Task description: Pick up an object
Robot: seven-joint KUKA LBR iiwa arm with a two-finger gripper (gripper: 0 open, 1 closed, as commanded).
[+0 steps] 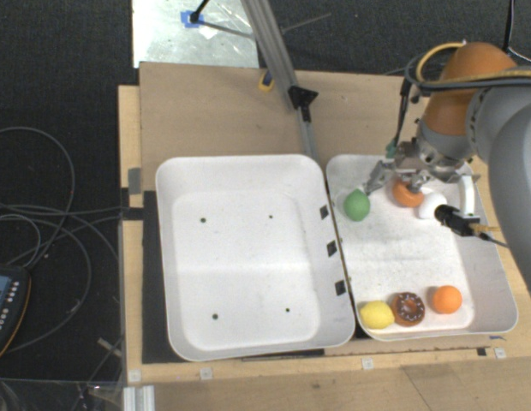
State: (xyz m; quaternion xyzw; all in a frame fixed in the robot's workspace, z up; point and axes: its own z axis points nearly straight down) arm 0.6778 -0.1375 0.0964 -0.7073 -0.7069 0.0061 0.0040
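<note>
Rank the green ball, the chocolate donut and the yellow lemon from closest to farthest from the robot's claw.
From the gripper:
1. Green ball, just to its left.
2. Chocolate donut, along the bin's near edge.
3. Yellow lemon, left of the donut.

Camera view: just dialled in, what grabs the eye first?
The arm, grey with an orange band, reaches over the far end of the right bin, above an orange object and a white one. A green ball lies at that bin's left wall; a lemon, donut and orange line its near edge.

Robotics lab — plywood bench (214, 114), white bins (248, 255), loose floor cables (43, 229), tripod leg (270, 32)
</note>
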